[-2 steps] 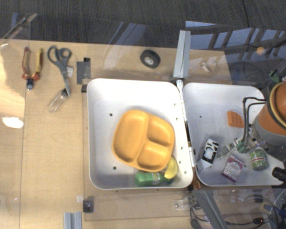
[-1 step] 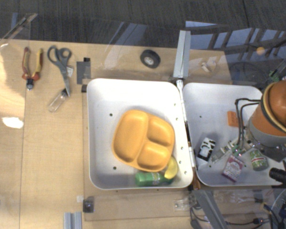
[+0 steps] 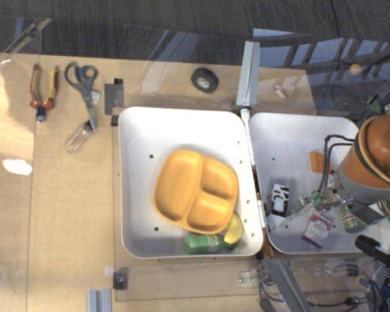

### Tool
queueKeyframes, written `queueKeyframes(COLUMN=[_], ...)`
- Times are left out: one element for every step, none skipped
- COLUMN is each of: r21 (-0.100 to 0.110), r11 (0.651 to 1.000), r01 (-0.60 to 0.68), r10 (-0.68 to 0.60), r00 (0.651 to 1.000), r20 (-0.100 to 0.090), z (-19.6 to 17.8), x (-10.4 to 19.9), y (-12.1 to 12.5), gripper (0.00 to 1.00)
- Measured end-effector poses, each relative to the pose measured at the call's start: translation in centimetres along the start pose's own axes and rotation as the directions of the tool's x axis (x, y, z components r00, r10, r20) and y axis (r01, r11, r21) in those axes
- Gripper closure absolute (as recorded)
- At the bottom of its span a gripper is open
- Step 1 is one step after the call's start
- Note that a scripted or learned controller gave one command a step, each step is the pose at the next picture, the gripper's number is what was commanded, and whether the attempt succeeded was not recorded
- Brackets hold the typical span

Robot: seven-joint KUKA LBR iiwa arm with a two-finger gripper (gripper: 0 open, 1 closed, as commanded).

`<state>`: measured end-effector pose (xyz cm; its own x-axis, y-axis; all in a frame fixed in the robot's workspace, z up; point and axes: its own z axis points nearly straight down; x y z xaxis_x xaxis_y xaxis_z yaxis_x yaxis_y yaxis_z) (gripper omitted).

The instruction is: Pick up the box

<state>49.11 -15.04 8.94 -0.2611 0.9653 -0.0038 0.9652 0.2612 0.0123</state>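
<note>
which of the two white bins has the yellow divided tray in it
The left bin: the yellow divided tray lies in it. The right bin holds small packets under the arm instead.

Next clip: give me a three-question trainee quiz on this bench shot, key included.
1. True or false: the yellow divided tray lies in the right bin.
2. Which sits on the bench above the left bin? A) scissors B) a hammer C) a mug
3. Fill in: the green object lies at the tray's ____ edge in the camera view.

Key: 1. False, it lies in the left bin. 2. A. 3. Lower.
</note>
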Motion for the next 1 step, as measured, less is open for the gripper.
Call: queueKeyframes(r21=[-0.004], r11=[0.997], r01=[-0.083], r10=[0.083], r00=[0.997], r20=[0.003], z=[-0.02], x=[-0.45], y=[-0.02], gripper=[0.0])
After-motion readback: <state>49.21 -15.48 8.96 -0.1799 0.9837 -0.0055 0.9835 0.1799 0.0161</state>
